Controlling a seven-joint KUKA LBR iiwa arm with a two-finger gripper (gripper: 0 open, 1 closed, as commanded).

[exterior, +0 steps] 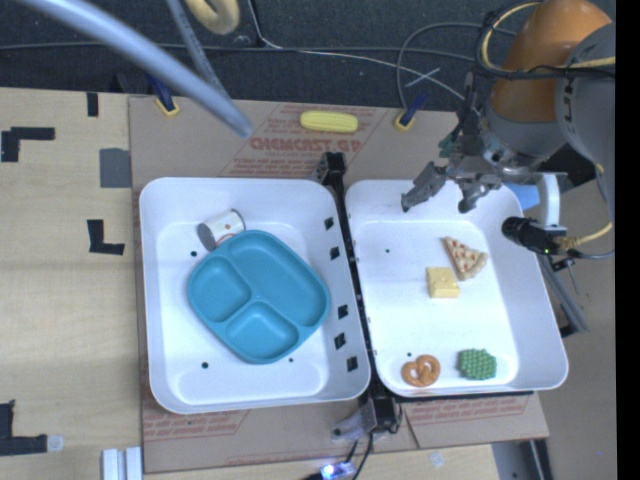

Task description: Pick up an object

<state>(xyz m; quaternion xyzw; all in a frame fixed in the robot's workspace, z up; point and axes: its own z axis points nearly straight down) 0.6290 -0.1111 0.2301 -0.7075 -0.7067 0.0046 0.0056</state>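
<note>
At the near edge of the right bin (535, 313) we see a pretzel (421, 371) with a green bumpy toy (477, 364) just beside it. Farther back in that bin lies a yellow cheese block (442, 282), and just beyond the block a pizza slice (464, 256). Beyond the pizza slice, over the bin's far edge, we see the gripper (440, 195) with its fingers (415, 194) spread wide apart, nothing between them. Left of the cheese block, across the divider, the left bin (160, 268) holds a blue divided plate (258, 294) and a small cup (221, 228) lying on its side, touching the plate's far rim.
</note>
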